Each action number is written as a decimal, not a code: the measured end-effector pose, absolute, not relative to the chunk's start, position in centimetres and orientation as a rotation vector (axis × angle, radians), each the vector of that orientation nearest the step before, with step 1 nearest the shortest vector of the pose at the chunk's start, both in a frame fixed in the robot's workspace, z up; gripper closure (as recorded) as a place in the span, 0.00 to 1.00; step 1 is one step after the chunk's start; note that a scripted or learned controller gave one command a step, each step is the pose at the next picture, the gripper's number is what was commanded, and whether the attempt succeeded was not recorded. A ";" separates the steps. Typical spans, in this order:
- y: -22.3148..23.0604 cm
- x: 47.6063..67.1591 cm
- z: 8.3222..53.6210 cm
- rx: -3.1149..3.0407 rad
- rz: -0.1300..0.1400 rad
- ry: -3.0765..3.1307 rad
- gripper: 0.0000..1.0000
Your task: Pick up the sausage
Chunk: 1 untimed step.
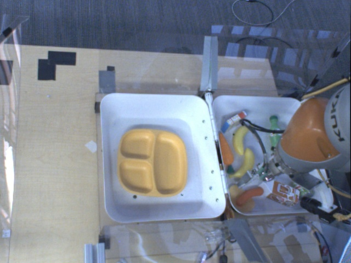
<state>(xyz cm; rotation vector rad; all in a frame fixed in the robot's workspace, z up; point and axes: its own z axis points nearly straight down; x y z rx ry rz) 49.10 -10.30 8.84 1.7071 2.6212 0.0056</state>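
2 white bins: left bin (109, 163), right bin (258, 104). 1 yellow divided tray (153, 161) w/ 3 compartments, in left bin. Right bin: 1 banana (243, 149), 1 sausage (251, 194), 1 carrot (226, 151), 1 green item (273, 124), 1 small tube (233, 120), 1 printed packet (284, 194). 1 arm, 1 gripper (265, 170). 2 black marks on the bench (55, 64), upper left.

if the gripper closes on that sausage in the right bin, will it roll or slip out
The sausage looks smooth and rounded, so it may well slip or roll sideways under a pinch. It lies close to the bin's front wall and against a tan piece, which could stop some rolling. It is probably a light toy, easy to lift once the gripper is squarely across it.
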 end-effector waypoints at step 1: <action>-10.4 49.1 8.8 1.676 0.009 2.641 0.00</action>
